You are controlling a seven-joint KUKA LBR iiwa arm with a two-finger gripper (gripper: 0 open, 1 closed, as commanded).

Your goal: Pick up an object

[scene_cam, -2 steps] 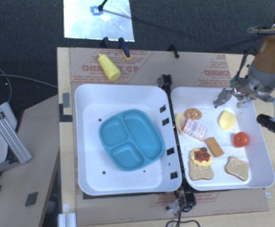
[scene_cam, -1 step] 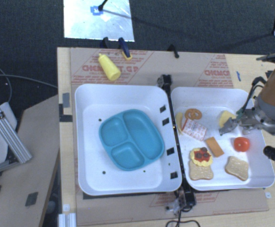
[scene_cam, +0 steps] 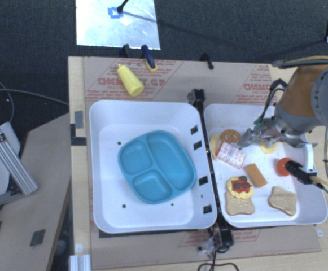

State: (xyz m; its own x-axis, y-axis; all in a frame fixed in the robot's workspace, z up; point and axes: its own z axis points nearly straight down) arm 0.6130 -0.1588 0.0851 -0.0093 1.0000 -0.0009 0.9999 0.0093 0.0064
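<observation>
Pincer (scene_cam: 247,140), finger state indeterminable, over right bin (scene_cam: 320,208) beside pretzel (scene_cam: 230,136); centre on one item before descending.

Two white bins, the left bin (scene_cam: 104,168) and the right bin (scene_cam: 316,208), look like smooth, slightly glossy plastic. In the left one, a blue divided plate (scene_cam: 155,165) has a matt plastic finish. Both sit on a brown cardboard sheet (scene_cam: 169,78) with red print, dull and papery. A yellow bottle (scene_cam: 130,80) looks like smooth plastic. The surrounding floor (scene_cam: 28,33) resembles dark, rough carpet. A shiny silver sheet (scene_cam: 116,16) reflects light like foil. The arm (scene_cam: 316,97) has smooth grey casing.
</observation>
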